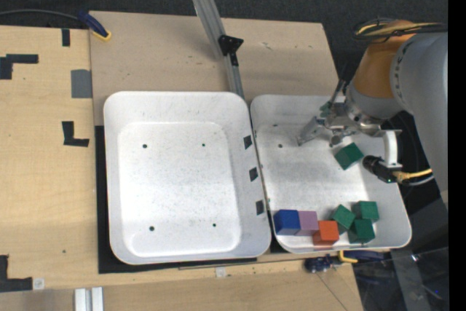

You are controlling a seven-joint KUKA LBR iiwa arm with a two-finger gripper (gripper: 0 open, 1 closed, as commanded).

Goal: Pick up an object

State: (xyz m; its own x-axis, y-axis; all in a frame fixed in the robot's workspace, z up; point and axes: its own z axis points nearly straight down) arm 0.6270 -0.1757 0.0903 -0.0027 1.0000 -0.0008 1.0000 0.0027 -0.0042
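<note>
A green block sits tilted in the right bin, at about 2 o'clock from that bin's centre, close under the wrist. The gripper is just beside it at its 10 o'clock. One finger points out toward 8 o'clock over the bin floor; the other is not clearly separable from the wrist hardware. Cannot tell how wide the jaws stand. The block is not seen between them; it lies to the side of the fingers, and contact is not resolvable.

Remaining blocks are clustered along the right bin's 6 o'clock wall: blue block, then lilac block touching it, orange block just below, and three green cubes bunched at the 5 o'clock corner.

Left bin lies at 9 o'clock of the right bin, rims touching. The arm enters from 3 o'clock, its orange band above the wrist.
</note>
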